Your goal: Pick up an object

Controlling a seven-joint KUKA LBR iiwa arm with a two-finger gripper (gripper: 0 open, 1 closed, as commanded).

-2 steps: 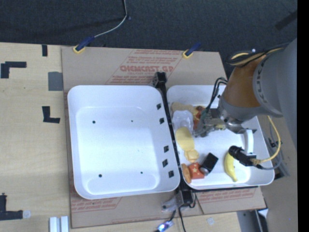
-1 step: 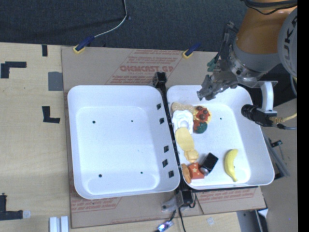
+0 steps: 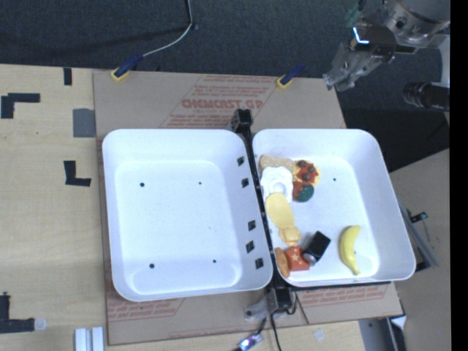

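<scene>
Hovering claw: the claw hangs at the upper right, above the cardboard sheet's far corner and outside both bins; nothing sits between its fingers, and how far they are spread cannot be told from this angle.
Arm: grey wrist with an orange band at the top right edge, reaching in from the right.
Right bin: the right bin holds all the loose things, most of them bunched along its left wall.
Banana: a yellow banana lies apart from the rest, near the bin's lower right corner, well away from the claw.
Black object: a small black object lies just left of the banana, tilted.
Pile by the wall: a white round piece, a pale yellow oblong piece below it, and a red and orange toy at the lower end, close together.
Red and green items: a red speckled item with a dark green one just below it, beside the white piece.
Left bin: the left bin stands touching the right bin along the middle seam.
Desk: the desk is light wood, with a brown cardboard sheet under both bins.
</scene>
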